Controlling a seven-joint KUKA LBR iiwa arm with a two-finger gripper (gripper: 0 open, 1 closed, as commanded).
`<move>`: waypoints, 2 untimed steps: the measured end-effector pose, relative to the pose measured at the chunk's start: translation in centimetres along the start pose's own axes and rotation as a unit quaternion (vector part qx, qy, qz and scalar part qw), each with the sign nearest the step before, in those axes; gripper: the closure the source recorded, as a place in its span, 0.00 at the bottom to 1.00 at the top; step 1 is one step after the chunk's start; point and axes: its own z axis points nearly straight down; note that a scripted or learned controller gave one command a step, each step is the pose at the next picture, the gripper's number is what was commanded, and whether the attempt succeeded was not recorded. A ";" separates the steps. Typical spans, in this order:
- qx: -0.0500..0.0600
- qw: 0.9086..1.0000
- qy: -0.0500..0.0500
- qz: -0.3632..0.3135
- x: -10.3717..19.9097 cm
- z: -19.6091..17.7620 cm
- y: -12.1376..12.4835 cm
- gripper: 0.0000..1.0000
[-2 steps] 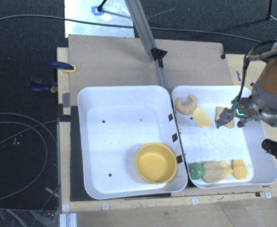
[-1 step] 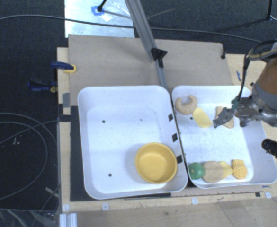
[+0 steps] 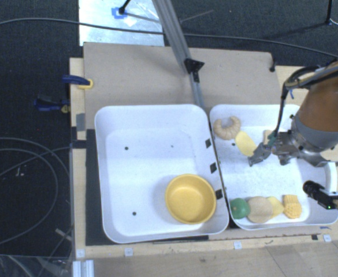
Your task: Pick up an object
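Yellow bowl (image 3: 190, 198) sits low in your left bin (image 3: 117, 154). Right bin (image 3: 273, 183): your gripper (image 3: 261, 154) hovers just beside a pale yellow piece (image 3: 245, 143), nothing between its fingers; whether they're spread, can't tell. Green ball (image 3: 238, 208) along near wall.

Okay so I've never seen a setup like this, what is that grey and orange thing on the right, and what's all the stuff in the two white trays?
It is a robot arm reaching in from the right, filmed by one camera above the bench. Its gripper hangs over the right bin; nothing shows between its fingers. That bin holds small toy-like items: a tan ring-shaped piece, a yellow piece, a green one, a beige lump and a yellow ridged piece. The left bin holds a yellow bowl.
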 end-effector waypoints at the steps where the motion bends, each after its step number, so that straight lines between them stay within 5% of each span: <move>1: 0.000 1.000 0.000 0.001 0.5 5.9 0.6 0.00; 2: -0.001 1.000 0.000 0.001 0.5 8.3 0.7 0.00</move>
